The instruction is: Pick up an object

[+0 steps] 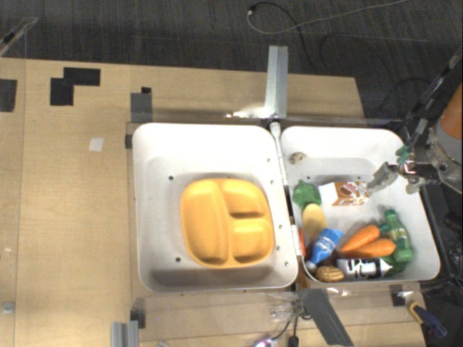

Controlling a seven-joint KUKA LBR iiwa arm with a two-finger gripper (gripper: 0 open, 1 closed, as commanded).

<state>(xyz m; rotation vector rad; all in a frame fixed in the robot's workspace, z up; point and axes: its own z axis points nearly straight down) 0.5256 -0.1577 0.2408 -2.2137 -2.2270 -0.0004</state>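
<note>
1. Camera view, left: the left bin (145, 194) holds a yellow divided tray (226, 220), lying flat near its middle and fully visible.
2. Camera view, right: the right bin (347, 144) holds a heap of small things along its near side: a green piece (307, 194), a pale yellow piece (313, 219), a blue bottle (324, 244), two carrots (369, 243) lying side by side, a black-and-white can (365, 267), a tan piece (330, 272) and green bits (399, 244) at the right wall. They overlap, so several outlines are partly hidden.
3. A white and orange packet (349, 192) lies apart from the heap, near the bin's middle; its print is too small to read.
4. The gripper (379, 176) reaches in from the right edge, where the arm is cut off. Its tip sits just beside the packet's right end. Whether the claw is released or clenched cannot be told, nor whether it touches the packet.
</note>
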